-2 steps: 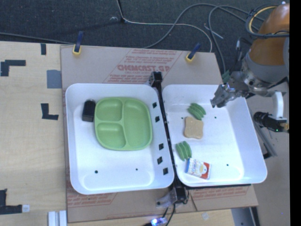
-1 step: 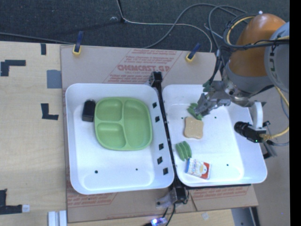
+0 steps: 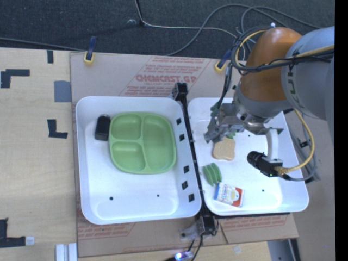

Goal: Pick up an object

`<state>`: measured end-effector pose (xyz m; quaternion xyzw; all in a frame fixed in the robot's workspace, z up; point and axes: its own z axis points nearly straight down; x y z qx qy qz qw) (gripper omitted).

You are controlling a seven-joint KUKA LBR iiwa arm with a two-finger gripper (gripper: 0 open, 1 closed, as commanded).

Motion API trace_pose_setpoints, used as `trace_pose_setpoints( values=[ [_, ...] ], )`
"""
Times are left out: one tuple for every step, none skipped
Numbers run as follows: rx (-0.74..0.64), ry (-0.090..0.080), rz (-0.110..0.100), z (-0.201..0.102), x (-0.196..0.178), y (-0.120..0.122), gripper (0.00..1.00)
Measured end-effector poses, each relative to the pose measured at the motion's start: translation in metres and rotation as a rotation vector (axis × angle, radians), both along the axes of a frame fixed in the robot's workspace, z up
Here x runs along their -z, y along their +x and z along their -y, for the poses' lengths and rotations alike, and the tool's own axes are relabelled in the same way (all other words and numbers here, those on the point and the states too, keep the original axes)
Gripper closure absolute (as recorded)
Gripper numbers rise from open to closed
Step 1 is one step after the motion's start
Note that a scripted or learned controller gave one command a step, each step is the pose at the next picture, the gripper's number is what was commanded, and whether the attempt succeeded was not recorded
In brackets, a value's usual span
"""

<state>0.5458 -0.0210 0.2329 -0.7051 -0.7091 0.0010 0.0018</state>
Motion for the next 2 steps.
trace_pose_setpoints(
  values=[
    [0.000,0.000,0.000,-0.054,0.011,-0.022,1.00],
    [-0.002,0.001,0.002,-0.110,0.001,-0.039,1.00]
  ],
)
